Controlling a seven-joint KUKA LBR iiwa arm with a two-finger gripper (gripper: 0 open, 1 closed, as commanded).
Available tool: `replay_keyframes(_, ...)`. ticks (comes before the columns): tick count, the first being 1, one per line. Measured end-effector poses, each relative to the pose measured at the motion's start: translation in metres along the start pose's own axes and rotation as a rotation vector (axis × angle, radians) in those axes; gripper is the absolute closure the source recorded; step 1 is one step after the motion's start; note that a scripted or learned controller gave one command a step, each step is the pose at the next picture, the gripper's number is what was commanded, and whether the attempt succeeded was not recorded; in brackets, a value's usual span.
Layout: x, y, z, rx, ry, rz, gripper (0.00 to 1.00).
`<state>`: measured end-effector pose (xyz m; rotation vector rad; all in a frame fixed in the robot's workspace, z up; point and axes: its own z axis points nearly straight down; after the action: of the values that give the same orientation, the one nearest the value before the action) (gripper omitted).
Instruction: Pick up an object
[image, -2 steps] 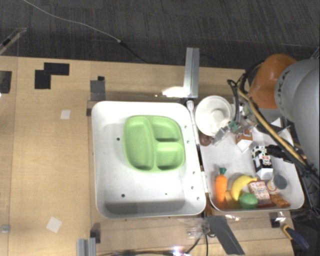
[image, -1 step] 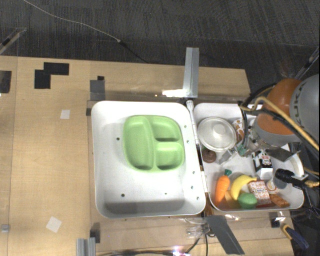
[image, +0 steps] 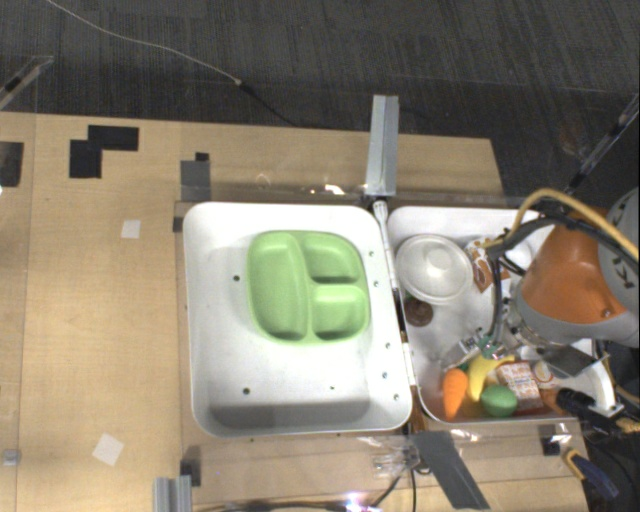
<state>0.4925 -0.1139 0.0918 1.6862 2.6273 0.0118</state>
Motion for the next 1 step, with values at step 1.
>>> replay_keyframes(1,0.0187,0.0091,0.0001,-0.001,-0.005,0.008,0.00)
